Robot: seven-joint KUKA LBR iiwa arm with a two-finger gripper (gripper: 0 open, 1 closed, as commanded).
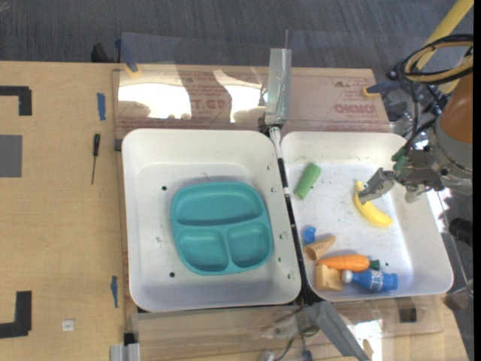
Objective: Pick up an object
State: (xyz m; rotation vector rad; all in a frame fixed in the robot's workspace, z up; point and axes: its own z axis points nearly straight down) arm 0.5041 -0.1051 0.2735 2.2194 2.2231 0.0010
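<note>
The right bin [421, 277] holds several toy items. A yellow banana [374, 212] lies near its middle, and a green cylinder [307, 180] lies by the left wall. Along the front lie a small blue piece [308, 235], a tan cone [322, 247], an orange carrot [346, 262], a tan block [327, 278] and a blue bottle [374, 280]. My gripper [392, 192] hangs over the right side of this bin, open. Its left finger [373, 189] reaches down to the banana's upper end. Nothing sits between the fingers.
The left bin [143, 156] carries a teal divided plate [220, 228]. A metal divider post [277, 89] stands at the back between the bins. Cables [428, 59] and the arm crowd the right edge.
</note>
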